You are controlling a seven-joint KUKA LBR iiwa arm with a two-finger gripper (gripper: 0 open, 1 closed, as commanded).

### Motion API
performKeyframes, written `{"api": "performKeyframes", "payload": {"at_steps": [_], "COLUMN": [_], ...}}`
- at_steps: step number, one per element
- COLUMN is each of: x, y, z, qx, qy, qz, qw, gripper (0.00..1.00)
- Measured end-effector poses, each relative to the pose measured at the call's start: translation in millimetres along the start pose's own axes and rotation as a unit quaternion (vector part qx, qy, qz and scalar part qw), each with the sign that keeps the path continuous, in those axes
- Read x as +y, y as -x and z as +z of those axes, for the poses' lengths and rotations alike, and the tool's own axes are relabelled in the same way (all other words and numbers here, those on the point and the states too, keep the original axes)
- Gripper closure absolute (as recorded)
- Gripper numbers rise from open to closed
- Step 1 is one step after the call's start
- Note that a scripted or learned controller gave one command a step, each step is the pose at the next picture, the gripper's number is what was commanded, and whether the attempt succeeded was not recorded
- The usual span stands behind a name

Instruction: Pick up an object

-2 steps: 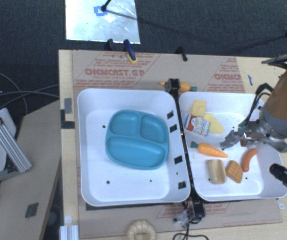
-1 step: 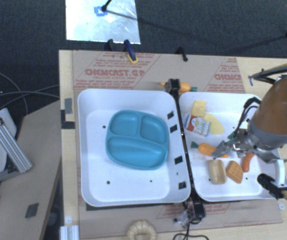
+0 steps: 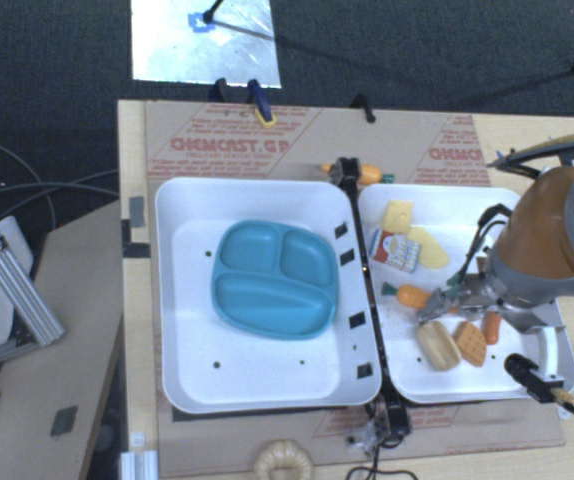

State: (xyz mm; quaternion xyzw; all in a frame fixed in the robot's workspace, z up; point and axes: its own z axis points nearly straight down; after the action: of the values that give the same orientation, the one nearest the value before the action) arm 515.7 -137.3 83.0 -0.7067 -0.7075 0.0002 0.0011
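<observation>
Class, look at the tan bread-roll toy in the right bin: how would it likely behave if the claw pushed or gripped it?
The bread roll looks rounded and oblong, so a push may well roll it. It seems a small toy, probably light. It lies beside the orange waffle piece, so it could nudge that. The claw hovers just above it.

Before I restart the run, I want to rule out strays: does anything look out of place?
Yes. An orange-yellow item lies on the bench behind the bins, outside both, at the top of the divider. A pale ring also sits off the bench's front edge. The blue tray lies flat in the left bin.
</observation>
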Motion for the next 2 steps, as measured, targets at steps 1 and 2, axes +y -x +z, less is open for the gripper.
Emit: {"api": "performKeyframes", "payload": {"at_steps": [1, 2], "x": [1.4, 2.8], "y": [0.9, 6.7], "z": [-12.3, -75.1], "qx": [-0.001, -0.002], "qy": [0.003, 0.004], "qz": [0.0, -0.001], "qw": [1.0, 1.0], "gripper": [1.0, 1.0]}}
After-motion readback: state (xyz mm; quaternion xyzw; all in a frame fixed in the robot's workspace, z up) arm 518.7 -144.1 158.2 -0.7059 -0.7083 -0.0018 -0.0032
